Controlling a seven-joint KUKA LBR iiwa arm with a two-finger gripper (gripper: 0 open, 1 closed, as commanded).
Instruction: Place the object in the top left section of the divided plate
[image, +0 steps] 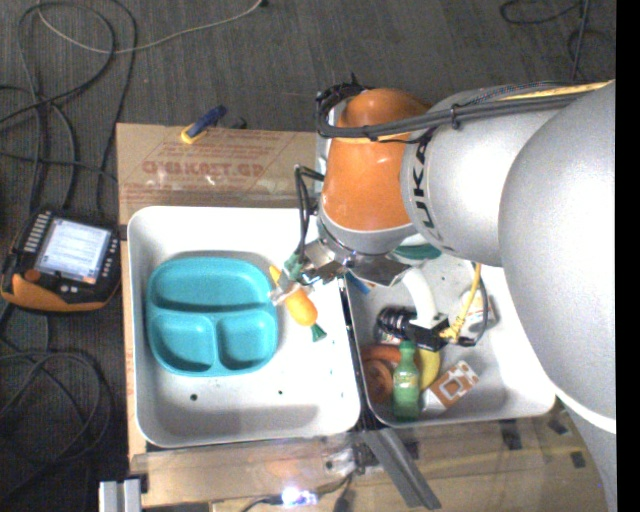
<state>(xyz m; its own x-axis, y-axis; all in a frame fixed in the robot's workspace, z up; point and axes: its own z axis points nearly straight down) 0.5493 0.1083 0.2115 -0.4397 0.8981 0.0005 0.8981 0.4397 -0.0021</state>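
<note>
A teal divided plate lies in the left bin, with one long section at the far side and two smaller ones nearer the front. An orange toy carrot with a green tip hangs just off the plate's right rim, tilted with its green end down to the right. My gripper reaches down from the orange-banded wrist above the wall between the bins. Its fingers are shut on the carrot's upper end. The plate's sections hold nothing.
The right bin holds a green bottle, a brown round thing, a yellow banana and a small orange-and-white box. A handheld screen unit lies on the floor at the left. Cardboard sits behind the left bin.
</note>
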